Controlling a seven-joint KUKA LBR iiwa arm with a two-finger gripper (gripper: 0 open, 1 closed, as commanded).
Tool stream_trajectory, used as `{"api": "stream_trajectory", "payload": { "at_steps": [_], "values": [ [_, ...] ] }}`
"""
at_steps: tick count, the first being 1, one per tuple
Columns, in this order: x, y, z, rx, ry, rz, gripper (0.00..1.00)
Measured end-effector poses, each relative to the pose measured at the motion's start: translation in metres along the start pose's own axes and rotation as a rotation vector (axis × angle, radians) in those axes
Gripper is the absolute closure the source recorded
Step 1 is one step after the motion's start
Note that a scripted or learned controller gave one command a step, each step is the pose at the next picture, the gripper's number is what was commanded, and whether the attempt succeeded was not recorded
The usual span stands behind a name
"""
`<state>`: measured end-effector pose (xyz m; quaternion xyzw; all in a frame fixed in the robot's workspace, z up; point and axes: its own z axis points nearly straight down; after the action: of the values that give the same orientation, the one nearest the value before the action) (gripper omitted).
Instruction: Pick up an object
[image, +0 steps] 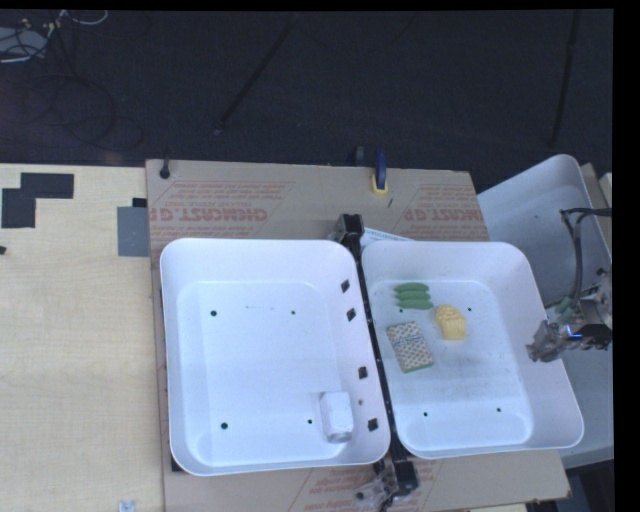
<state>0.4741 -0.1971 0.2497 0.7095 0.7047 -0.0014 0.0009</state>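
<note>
The right bin (505, 420) holds three small objects near its middle: a green ridged piece (412, 295), a yellow lump (451, 322) and a flat checked rectangle (410, 346). A white cup-like object (336, 414) lies near the front right corner of the left bin (200, 300). My gripper (560, 338) hangs just outside the right bin's right rim, well to the right of the three objects. It is small and partly cut off there, with nothing seen in it.
A black clamp strip (362, 330) runs between the two bins. Both bins rest on a cardboard sheet (260, 205) on the bench. A grey panel with cables (570, 215) stands right of the right bin, close to the gripper.
</note>
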Motion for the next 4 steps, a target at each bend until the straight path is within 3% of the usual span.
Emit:
{"api": "stream_trajectory", "payload": {
  "at_steps": [1,2,3,4],
  "values": [
    [-0.019,0.002,-0.127,-0.013,-0.003,-0.006,1.0],
    [0.073,0.004,-0.03,0.011,0.009,-0.015,1.0],
    [0.012,0.0,0.001,0.006,0.003,-0.002,1.0],
    [0.137,0.003,-0.089,-0.007,0.007,-0.021,1.0]
  ]
}}
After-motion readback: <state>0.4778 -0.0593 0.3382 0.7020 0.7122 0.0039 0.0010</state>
